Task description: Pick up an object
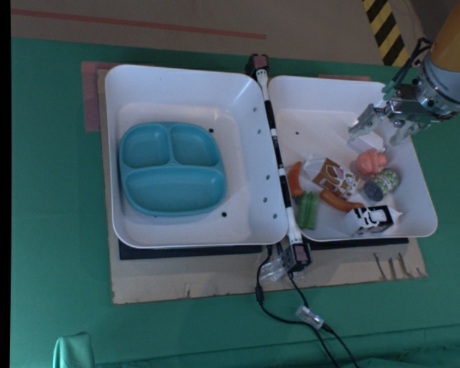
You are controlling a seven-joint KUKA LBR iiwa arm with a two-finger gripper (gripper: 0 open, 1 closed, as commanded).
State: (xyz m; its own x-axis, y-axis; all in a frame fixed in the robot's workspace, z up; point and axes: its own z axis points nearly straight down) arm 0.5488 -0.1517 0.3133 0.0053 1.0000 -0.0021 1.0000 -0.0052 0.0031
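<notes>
Over the right bin (pixel 414 167), the metal gripper (pixel 385 131) hangs with its jaws spread and nothing between them, just above a lumpy, matte orange-pink toy (pixel 370 162) (a speckled green egg-shape (pixel 385 181) touches it below).

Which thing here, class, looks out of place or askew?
The black-and-white cow-patterned milk carton lies tipped on its side in the right white bin, near the front edge. The teal divided plate sits squarely in the left white bin. Nothing looks spilled.
</notes>
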